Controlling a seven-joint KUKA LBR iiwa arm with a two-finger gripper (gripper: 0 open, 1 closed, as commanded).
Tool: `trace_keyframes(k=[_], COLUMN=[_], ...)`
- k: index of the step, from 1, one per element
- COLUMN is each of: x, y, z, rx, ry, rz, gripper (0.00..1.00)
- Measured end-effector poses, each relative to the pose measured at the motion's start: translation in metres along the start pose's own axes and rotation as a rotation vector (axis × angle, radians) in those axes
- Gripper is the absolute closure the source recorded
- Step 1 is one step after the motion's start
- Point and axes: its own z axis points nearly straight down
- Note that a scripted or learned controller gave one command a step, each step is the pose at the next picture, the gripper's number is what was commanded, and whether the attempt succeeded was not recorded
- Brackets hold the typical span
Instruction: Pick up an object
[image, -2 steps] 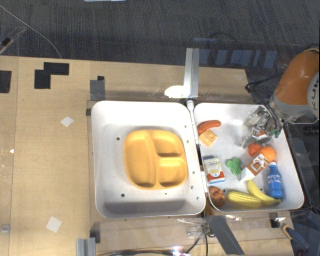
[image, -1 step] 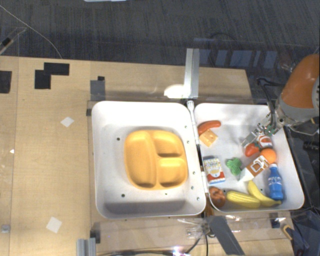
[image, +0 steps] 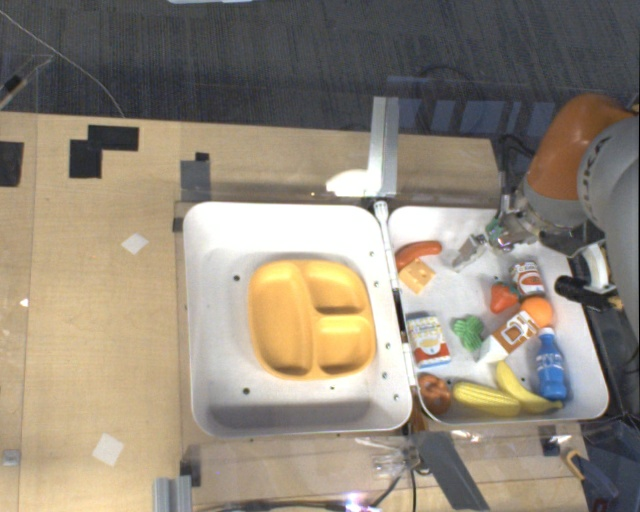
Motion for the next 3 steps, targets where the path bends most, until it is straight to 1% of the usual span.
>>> trace_keyframes(k=[1,2,3], x=[0.044,0.075,0.066], y=[-0.056,0.028,0.031], z=[-0.003,0.0,-0.001], rx=[-0.001,0.0,0.015], ry=[-0.001,0.001,0.004], rz=[-0.156,0.26,-0.129], gripper=[0.0,0.0,0.0])
